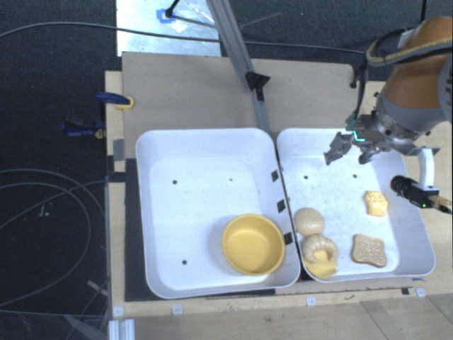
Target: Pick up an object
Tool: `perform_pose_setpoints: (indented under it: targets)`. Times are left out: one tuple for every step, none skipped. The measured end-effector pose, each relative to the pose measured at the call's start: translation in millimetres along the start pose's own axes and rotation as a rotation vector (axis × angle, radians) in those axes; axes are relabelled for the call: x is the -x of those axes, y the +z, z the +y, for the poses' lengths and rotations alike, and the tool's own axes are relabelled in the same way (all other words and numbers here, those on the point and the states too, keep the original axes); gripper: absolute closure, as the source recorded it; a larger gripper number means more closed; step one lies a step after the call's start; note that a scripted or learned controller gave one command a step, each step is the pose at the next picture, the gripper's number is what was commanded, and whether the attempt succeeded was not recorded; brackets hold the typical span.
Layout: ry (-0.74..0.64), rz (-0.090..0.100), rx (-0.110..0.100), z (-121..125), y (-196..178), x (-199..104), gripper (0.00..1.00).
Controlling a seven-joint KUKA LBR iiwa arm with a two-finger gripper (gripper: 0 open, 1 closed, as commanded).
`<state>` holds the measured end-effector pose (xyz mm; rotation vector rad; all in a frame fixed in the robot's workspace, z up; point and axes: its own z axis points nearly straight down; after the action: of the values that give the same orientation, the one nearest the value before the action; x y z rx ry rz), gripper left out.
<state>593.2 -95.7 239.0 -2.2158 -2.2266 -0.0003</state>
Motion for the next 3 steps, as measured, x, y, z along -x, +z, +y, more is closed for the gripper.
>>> perform_pose_setpoints:
  targets:
    - [0.000,0.000,0.000,0.0,-0.2,0.0,0.00]
    - [0.004,-0.001,-0.002,3.2,48.2,9.3,0.00]
    - [0.005,-0.001,-0.002,11.6,102.1,14.9,0.00]
